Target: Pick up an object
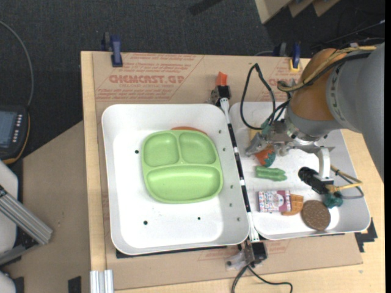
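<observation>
Orange toy [266,158] is lying right at the gripper [262,146], spread or pinching I cannot tell. An off-middle pinch could be letting it slip.

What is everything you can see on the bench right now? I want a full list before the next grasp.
Left bin: one, white, left half of bench.
Right bin: one, white, beside it.
Plate: one, green, divided, middle of left bin.
Orange lump: one, orange, right bin, just under the gripper.
Green piece: one, green, right bin centre.
Packet: one, pink, right bin front.
Tan piece: one, orange-tan, beside packet.
Disc: one, brown, right bin front.
Clamps: two, blue, bench's far edge.
Arm: one, grey and orange, over right bin.
Gripper: one, dark, low in right bin.
</observation>
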You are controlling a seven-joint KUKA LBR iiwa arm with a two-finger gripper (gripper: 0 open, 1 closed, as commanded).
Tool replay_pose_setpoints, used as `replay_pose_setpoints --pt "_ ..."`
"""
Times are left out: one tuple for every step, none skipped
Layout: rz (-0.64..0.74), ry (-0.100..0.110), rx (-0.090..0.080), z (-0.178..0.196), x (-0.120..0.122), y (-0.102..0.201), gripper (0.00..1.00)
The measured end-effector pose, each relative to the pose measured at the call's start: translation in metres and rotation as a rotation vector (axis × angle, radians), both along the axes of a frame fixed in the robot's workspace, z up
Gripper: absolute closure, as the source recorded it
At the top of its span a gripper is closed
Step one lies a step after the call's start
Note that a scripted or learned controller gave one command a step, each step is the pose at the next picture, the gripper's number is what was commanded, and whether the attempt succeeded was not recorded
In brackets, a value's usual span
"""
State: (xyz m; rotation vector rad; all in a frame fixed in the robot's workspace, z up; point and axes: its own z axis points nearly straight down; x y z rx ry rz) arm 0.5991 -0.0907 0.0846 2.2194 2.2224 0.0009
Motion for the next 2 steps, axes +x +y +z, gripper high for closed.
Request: replay_pose_setpoints --pt "-0.002 -0.001 0.000 0.0103 0.0002 -0.0004 1.00" --pt "-0.002 -0.001 0.000 0.0099 0.0002 -0.0003 0.00"
